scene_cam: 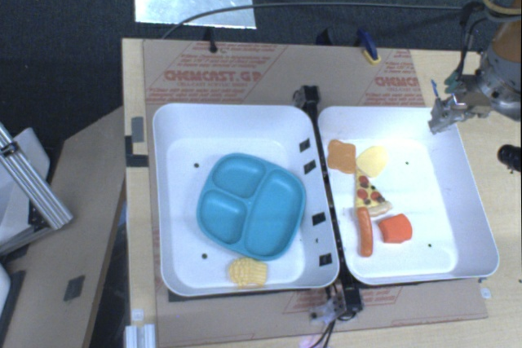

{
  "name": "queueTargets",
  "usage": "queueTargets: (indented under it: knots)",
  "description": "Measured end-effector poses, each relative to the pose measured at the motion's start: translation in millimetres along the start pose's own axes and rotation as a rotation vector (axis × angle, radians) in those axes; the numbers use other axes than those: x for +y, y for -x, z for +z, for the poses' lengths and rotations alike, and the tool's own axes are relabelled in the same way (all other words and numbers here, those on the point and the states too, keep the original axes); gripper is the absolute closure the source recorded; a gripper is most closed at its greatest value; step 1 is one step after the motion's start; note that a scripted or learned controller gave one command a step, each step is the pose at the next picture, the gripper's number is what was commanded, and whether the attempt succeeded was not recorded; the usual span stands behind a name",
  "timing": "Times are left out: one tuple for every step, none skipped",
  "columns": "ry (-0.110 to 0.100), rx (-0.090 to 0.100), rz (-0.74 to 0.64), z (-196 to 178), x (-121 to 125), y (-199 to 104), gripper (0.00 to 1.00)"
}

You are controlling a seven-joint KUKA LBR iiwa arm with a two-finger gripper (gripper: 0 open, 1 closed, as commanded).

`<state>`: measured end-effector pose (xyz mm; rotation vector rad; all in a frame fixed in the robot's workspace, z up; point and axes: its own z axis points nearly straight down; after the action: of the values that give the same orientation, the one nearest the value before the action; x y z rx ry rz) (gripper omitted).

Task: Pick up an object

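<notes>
Dark carpet surrounds the worktop (269, 65) bearing two white bins. At the right bin (471, 200), toy foods cluster: sausage (364, 231), pizza slice (372, 197), red block (395, 228). At two o'clock the end effector (447, 112) hovers over the rim; its opening I cannot tell. Judging the approach step: next it must travel toward seven o'clock and descend

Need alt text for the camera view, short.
Robot hand hangs over the far right rim of the right bin, which holds toy food: toast, pizza slice, hot dog, an orange piece. The left bin holds a blue divided plate and a corn cob.
</notes>
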<state>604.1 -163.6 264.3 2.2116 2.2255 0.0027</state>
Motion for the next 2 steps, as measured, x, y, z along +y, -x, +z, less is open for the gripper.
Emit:
queueTargets:
  knots:
    - [-0.004,0.004,-0.004,12,-10,-61,1.0]
    - [-0.003,0.003,-0.003,27,-17,-110,1.0]
